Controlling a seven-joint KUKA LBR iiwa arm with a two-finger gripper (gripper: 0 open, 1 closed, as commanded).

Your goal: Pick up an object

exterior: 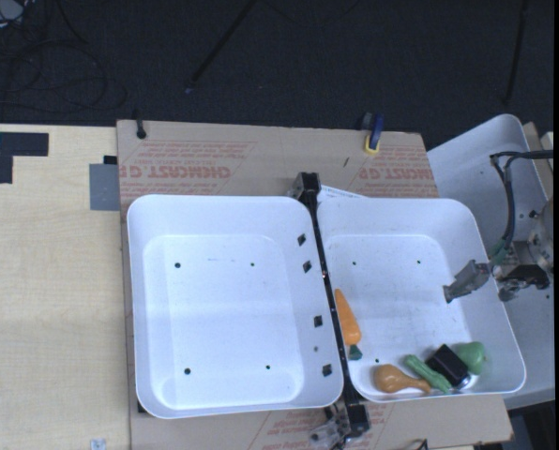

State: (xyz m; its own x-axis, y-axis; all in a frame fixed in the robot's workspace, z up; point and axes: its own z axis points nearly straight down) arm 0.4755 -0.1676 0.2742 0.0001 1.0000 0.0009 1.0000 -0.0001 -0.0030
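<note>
The right bin [401,223] holds several small objects along its near edge. An orange carrot-shaped piece [347,319] lies against the divider. A tan pear-shaped piece [394,379] sits near the front rim, and beside it a green object [467,354] lies with a black block [446,364] on it. My gripper [491,284] hangs over the right side of this bin, above and behind the green and black pieces. Its two grey fingers [462,282] stand apart, open, with nothing between them.
The left bin [143,242] stands next to the right one, joined by a black divider strip [319,279]. Both rest on a cardboard sheet [261,157]. A blue and yellow clamp [373,134] sits on the cardboard's far edge. A white cover [486,157] lies to the right.
</note>
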